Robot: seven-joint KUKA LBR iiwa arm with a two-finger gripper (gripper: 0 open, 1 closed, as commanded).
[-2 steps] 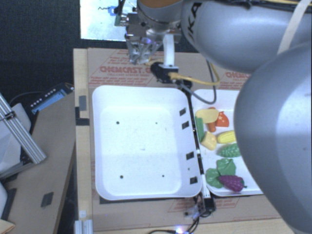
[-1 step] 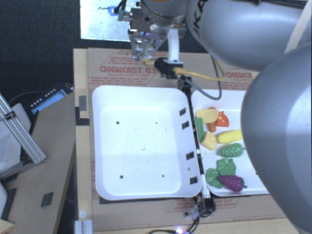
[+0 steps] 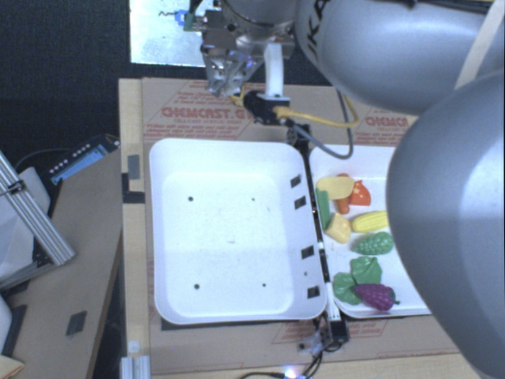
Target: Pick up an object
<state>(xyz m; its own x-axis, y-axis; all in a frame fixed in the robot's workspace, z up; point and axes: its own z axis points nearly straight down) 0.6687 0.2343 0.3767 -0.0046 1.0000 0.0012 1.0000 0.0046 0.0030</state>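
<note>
Grey bulk: my arm, fills the top and right side, hangs over the right part of the right bin.
Landmark: left bin, white, shallow, rounded corners, four small dark dots on its floor. All places below are given from it.
Bench board: brown cardboard sheet with red print, under the left bin, shows past its far and near edges.
Right bin: white, touching the left bin's right wall along a dark seam with black clips; my arm covers its right part.
Claw: my gripper hangs beyond the left bin's far edge, over the cardboard, above its far-right half. Can't tell if it's clenched or released, too much clutter and blur there. Nothing visible in it.
Cabling: yellow cable runs from the black fitting by the claw, right of it, toward the far-right corner of the left bin.
Task things: all in the right bin, just right of the left bin's right wall, well apart from the claw.
Green leafy piece: near end of the pile, by the left bin's near-right corner.
Purple grapes: touching the leafy piece, nearest the front.
Green bumpy piece: mid pile.
Yellow corn: just beyond it.
Yellow block: left of the corn, close to the shared wall.
Yellow curved piece: far end of the pile.
Red piece: beside the curved one.
Orange bit: between them, small.
</note>
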